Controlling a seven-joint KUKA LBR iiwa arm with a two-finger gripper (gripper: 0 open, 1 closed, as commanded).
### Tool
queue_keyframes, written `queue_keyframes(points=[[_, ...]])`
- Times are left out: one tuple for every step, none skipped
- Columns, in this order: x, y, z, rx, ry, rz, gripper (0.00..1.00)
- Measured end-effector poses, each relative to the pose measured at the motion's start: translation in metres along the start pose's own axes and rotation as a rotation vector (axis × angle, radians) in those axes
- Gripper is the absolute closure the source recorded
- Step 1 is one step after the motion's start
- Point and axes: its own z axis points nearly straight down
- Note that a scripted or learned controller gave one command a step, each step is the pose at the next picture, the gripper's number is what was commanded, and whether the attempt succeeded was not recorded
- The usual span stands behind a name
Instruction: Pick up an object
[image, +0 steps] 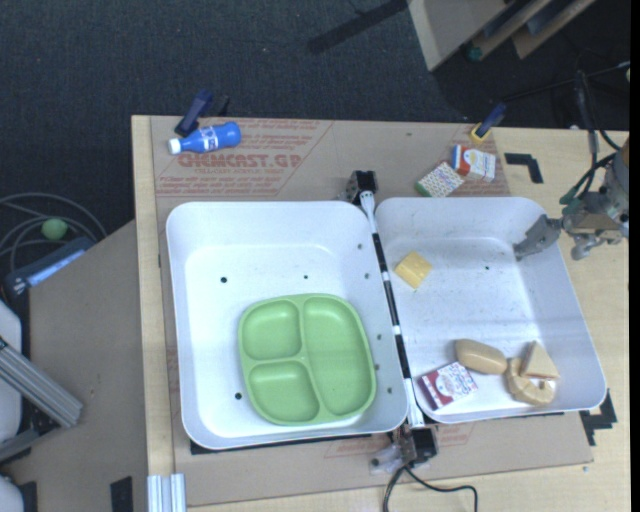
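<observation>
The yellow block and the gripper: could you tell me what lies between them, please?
Nothing: in the camera view, only bare white bin floor runs from the yellow block to the gripper at the right bin's far right rim.

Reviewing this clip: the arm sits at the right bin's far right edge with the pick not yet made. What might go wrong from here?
1. The gripper hovers at the right bin rim, so a straight descent may strike the wall.
2. The bread pieces and tan roll lie bunched with the red-and-white packet near the front wall, so a grasp may catch two or slip.
3. The yellow block sits close to the divider.
</observation>
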Motion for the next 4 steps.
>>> queue_keyframes(points=[[0.071, -0.025, 0.132, 0.000, 0.000, -0.001, 0.00], [-0.007, 0.003, 0.132, 0.004, 0.010, -0.003, 0.00], [-0.008, -0.094, 0.133, 0.007, 0.009, -0.001, 0.00], [0.053, -0.027, 0.105, -0.002, 0.001, -0.002, 0.00]])
